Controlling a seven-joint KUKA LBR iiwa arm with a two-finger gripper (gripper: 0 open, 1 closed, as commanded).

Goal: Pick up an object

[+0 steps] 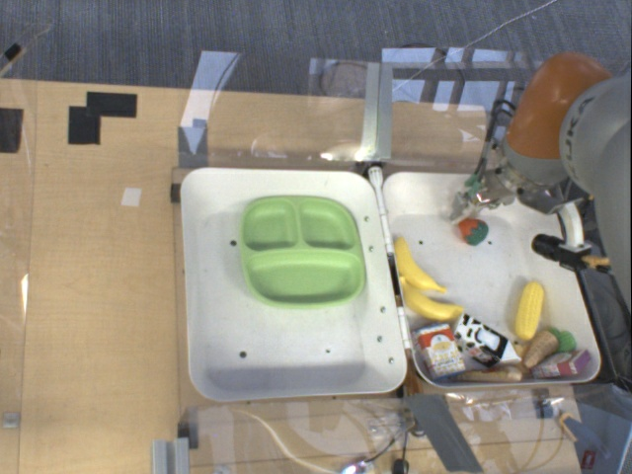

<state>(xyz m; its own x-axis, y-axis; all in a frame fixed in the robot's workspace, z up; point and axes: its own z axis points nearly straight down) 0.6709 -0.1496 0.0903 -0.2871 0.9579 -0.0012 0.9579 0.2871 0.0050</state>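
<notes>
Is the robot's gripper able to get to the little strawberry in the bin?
Probably yes. The gripper hangs just above and beside the strawberry in the right bin. The strawberry sits alone on bare white floor, apart from the bananas and the corn, so nothing blocks it.

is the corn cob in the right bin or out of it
In. The corn cob lies flat on the right bin's floor, near its right wall.

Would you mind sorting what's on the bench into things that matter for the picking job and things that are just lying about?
Belongs to the job:
gripper, above the right bin
strawberry, just below the gripper
bananas
corn cob
ice cream cone
cartons at the bin's near edge

Just lying about:
green divided plate
left bin holding it
</notes>
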